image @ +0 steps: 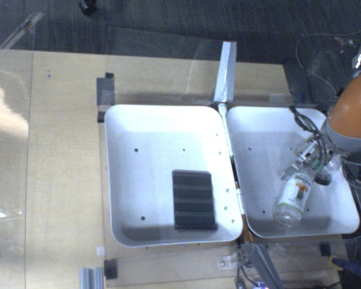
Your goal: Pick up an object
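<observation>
From my feed I see two shallow white plastic bins side by side on the pale wooden tabletop [60, 179]. The left bin [126, 161] holds a flat black ridged rectangular block [194, 200], lying near its front wall. The right bin [259, 137] holds a clear plastic bottle with a white label [293, 197], lying on its side, tilted, its base toward the bin's front edge and its neck pointing up toward the arm.

The grey arm with its orange band [352, 110] comes in from the right and is cut off by the frame edge, so I get little more than the wrist. The end effector [313, 158] sits low in the right bin, right at the bottle's upper end (close enough that metal, cable and bottle neck blur together). I cannot tell how the end effector is set there, nor whether it actually touches the bottle; the wrist and a loop of dark cable [304, 120] cover that spot. The bottle's cap end is hidden in the same clutter.
</observation>
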`<control>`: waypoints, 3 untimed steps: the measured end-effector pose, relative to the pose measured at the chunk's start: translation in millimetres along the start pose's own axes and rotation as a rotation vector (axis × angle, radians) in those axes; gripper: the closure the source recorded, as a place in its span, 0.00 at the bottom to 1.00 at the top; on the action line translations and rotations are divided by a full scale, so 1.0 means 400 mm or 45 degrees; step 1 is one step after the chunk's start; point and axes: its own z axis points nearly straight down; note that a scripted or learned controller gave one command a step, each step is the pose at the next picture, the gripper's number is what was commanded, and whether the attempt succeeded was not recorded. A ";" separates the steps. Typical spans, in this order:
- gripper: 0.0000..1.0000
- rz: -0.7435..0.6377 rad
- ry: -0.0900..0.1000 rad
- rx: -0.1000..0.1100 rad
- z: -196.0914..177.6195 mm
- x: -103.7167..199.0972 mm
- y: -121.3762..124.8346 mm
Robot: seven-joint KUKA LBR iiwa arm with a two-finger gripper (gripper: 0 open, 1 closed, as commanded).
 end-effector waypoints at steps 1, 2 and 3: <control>0.00 -0.172 0.001 0.003 0.026 0.003 -0.017; 0.00 0.139 0.012 0.018 -0.288 -0.029 0.000; 0.00 -0.102 -0.022 -0.006 -0.096 0.010 0.162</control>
